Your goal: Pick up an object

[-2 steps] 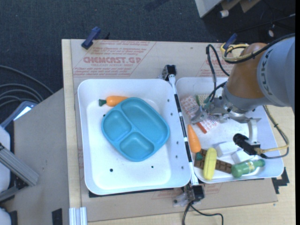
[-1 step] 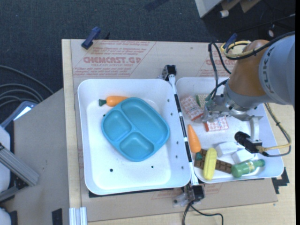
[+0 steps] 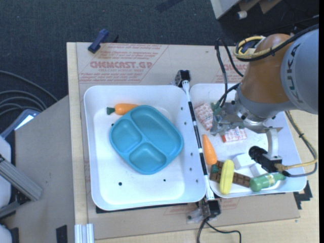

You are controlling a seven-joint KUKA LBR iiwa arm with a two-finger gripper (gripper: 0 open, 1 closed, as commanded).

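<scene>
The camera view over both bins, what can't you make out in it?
- Pincer: whether open or shut, blurred beneath the arm's wrist.
- Right bin: its upper part, covered by the arm.
- Packet: print too small to read.
- Carrot: lower edge hidden behind the blue tray.

Toy food (image 3: 226, 176) clustered, right bin (image 3: 296, 151).

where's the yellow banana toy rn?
In the camera view, the yellow banana lies near the front edge of the right bin, between the orange carrot and the green bottle.
</scene>
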